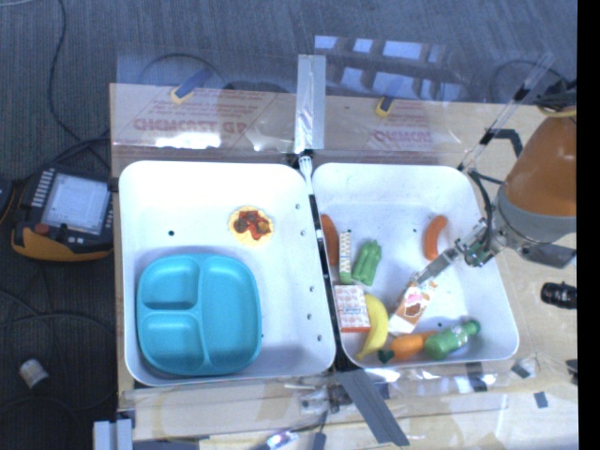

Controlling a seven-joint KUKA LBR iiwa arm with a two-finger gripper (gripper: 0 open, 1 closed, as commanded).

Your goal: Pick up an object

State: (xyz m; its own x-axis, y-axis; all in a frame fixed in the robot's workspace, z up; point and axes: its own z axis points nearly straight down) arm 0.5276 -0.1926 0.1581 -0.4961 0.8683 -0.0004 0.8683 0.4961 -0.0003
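Observation:
My gripper reaches down into the right bin from the right, below the orange wrist band. Its tip is just above a small white and orange carton that lies tilted near the bin's middle front. I cannot see whether the tip touches the carton. An orange sausage lies just behind the gripper. In front of it lie a carrot and a green bottle. A banana and a red and white box lie to the left of the carton.
A green vegetable, a small packet and an orange stick lie along the right bin's left wall. The left bin holds a teal divided plate and a small pizza toy.

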